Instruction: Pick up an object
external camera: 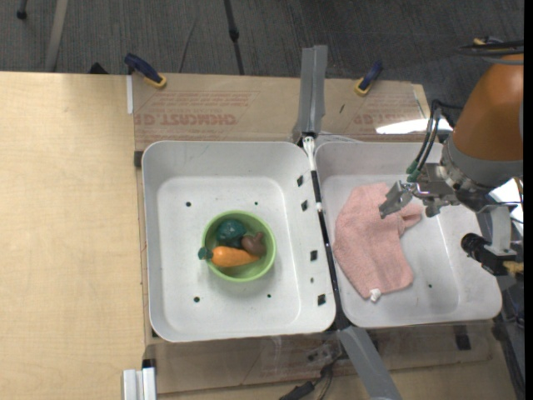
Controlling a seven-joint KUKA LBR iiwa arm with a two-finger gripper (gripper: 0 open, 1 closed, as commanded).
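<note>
With my gripper [410, 200] spread open above the pink towel [372, 240], I'd descend straight onto a fold before closing.

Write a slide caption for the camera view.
Gripper over pink towel in right bin; green bowl of toys in left bin.

camera view | fixed above bench | looks down aslant | both bins [166, 307] framed

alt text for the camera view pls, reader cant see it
A grey and orange robot arm's gripper hovers over a pink cloth in the right white bin. The left bin holds a green bowl of toy food.
</note>
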